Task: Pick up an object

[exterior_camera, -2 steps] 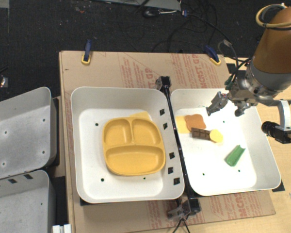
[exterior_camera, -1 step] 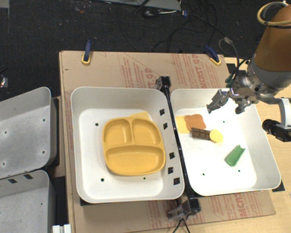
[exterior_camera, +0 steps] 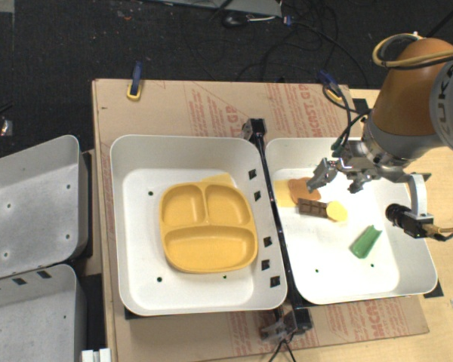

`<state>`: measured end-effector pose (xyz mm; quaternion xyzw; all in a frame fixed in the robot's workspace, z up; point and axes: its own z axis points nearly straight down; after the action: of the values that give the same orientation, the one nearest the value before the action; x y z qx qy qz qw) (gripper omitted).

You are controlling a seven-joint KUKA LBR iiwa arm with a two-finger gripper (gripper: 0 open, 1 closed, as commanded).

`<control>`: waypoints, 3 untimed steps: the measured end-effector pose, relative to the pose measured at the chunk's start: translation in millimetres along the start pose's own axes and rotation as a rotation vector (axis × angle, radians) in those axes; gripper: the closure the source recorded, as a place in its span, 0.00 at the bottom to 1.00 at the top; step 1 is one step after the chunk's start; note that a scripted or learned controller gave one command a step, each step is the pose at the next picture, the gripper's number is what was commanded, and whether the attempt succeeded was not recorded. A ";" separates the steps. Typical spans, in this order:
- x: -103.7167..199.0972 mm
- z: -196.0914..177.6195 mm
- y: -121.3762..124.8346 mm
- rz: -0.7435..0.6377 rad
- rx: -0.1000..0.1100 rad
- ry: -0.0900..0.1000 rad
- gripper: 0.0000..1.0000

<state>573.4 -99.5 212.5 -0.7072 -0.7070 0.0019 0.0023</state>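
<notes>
Objects to pick lie in the right bin (exterior_camera: 415, 277). Nearest the camera is a green block (exterior_camera: 365, 241), lying at a slant and well apart from the rest. Just beyond it, a yellow piece (exterior_camera: 337, 213) touches the end of a brown bar (exterior_camera: 309, 207), and behind those an orange piece (exterior_camera: 300, 189) lies near the divider (exterior_camera: 270, 202) between the bins.

The gripper (exterior_camera: 340, 178) hangs above the far part of this bin, its fingers spread apart with nothing between them. One fingertip sits over the brown bar and orange piece, the other further right. By the look of it, the pick is not yet done: every item rests on the bin floor. What is left is to descend, close on one item and lift it.

The brown bar, yellow piece and orange piece crowd together, so a close there could catch two or nudge one aside. The green block stands free and looks the easier grab.

The left bin (exterior_camera: 128, 225) holds a yellow tray (exterior_camera: 208, 228) with compartments. Further back, cables (exterior_camera: 302, 21) trail over the dark floor.
</notes>
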 end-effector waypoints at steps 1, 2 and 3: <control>-6.1 61.8 -3.8 0.002 0.000 0.000 0.00; -5.6 115.6 -4.6 0.001 -0.001 0.000 0.00; -5.7 102.0 -3.1 0.003 -0.007 -0.001 1.00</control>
<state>569.6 -105.2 110.5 -0.7081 -0.7061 -0.0002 -0.0003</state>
